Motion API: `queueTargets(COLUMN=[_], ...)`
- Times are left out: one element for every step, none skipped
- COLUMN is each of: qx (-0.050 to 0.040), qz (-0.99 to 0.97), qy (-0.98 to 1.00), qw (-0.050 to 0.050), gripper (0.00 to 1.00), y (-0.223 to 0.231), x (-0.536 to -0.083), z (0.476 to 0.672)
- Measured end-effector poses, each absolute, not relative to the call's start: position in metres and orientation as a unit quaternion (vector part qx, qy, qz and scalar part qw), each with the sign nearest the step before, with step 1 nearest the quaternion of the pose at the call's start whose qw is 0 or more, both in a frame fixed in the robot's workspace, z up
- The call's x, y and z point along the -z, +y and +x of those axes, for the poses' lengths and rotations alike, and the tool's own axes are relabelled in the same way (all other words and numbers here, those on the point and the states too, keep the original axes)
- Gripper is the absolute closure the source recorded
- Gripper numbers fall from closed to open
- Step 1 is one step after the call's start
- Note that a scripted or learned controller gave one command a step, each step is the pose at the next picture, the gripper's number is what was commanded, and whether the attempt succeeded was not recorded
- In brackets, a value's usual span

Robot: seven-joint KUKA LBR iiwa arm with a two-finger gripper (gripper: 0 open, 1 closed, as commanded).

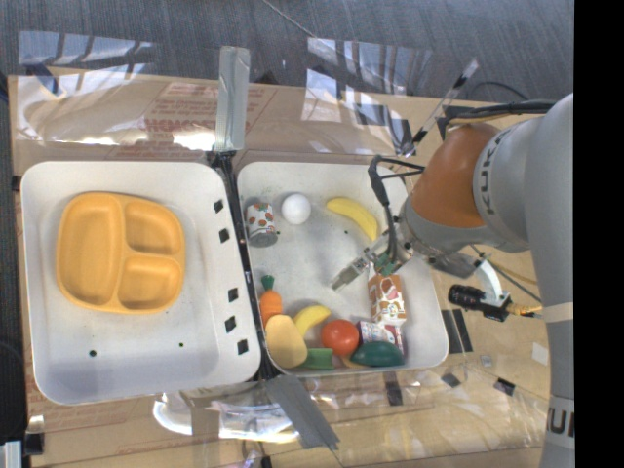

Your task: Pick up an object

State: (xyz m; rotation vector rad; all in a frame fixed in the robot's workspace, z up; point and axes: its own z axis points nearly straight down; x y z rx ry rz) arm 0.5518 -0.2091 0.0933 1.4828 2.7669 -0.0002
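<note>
Camera view: the hand is low in the right bin, a bit right of the frame's middle. Its two fingers look spread a little apart, with nothing between them, though they are small and hard to read.

The closest thing is a carton, just beside the hand, to its right and a little lower in the frame. It lies flat with its long side running up and down the picture. It is white and red-brown with a picture on it. I think this is the thing to grab, so the hand would need to slide right and down.

A banana lies near, above the hand. A tomato sits below, by the bin's bottom edge.
</note>
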Motion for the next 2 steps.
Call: queueTargets(qx=[-0.0003,-0.0017], qz=[0.468,0.51], qy=[0.884,0.86], qw=[0.002,0.004], gripper=[1.0,1.0], y=[-0.208,-0.16], x=[-0.104,-0.223], z=[0.554,0.572])
